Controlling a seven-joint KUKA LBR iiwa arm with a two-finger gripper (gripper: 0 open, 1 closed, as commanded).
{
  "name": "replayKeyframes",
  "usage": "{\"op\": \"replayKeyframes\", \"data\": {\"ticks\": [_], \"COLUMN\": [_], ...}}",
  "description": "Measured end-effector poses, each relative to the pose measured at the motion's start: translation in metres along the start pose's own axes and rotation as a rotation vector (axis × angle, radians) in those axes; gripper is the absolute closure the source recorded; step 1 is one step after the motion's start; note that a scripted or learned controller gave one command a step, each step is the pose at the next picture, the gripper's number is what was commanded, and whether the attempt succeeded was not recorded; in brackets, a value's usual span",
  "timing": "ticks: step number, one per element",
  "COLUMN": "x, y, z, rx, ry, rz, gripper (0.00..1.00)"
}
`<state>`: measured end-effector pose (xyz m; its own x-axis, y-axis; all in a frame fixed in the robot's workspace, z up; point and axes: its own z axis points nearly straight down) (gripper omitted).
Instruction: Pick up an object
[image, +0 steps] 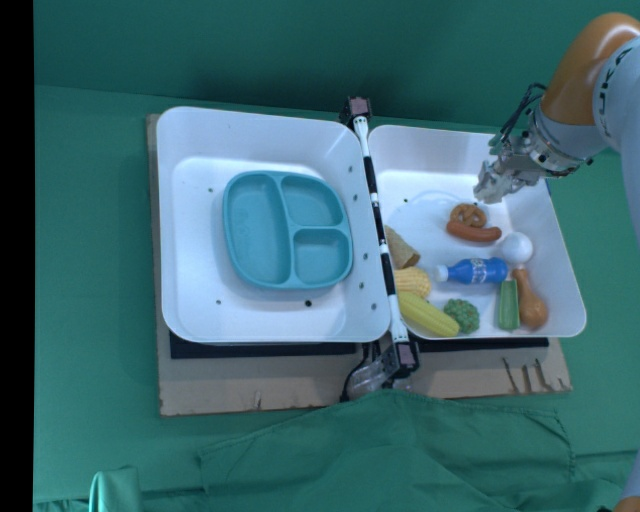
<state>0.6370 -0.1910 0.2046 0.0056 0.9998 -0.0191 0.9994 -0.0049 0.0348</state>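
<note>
The claw (490, 190) hung in the upper right of the frame, tips pointed down over the far part of the right bin (440, 150), and nothing sat between them; whether it was spread or pinched I could not tell from this slant. Just below it, toward the frame's middle right, lay the pretzel (467, 214), touching the sausage (474, 233) beneath it. Those two were the nearest candidates, so I judged the step to be a descent not yet made, with the pick itself undone.

How would they handle? They looked like light toy food: small, stiff, a bit slick. The pretzel was flat and full of holes, so a pinch across its outer edge seemed best. The sausage was rounded and might roll away; taking it across the short width at mid-length looked safer.

Further out, right of the sausage, sat a white ball (516, 246), likely to squirt free. Below came the blue bottle (475, 271) lying on its side, then the drumstick (529, 300) and a green pod (508, 305) side by side at the lower right. Along the divider lay a brown wedge (401, 248), two corn cobs (425, 312) and a broccoli piece (462, 315). In the left bin (200, 140), well apart, rested a teal divided plate (288, 228).
</note>
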Motion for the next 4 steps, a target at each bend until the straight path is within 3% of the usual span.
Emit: {"op": "replayKeyframes", "data": {"ticks": [1,2,3,4], "x": [0.004,0.003,0.055,0.051], "y": [0.05,0.049,-0.036,-0.031], "z": [0.022,0.022,-0.002,-0.013], "rx": [0.025,0.024,0.037,0.024], "ry": [0.014,0.013,0.019,0.015], "rz": [-0.005,-0.003,-0.002,0.001], "gripper": [1.0,0.0,0.0,1.0]}}
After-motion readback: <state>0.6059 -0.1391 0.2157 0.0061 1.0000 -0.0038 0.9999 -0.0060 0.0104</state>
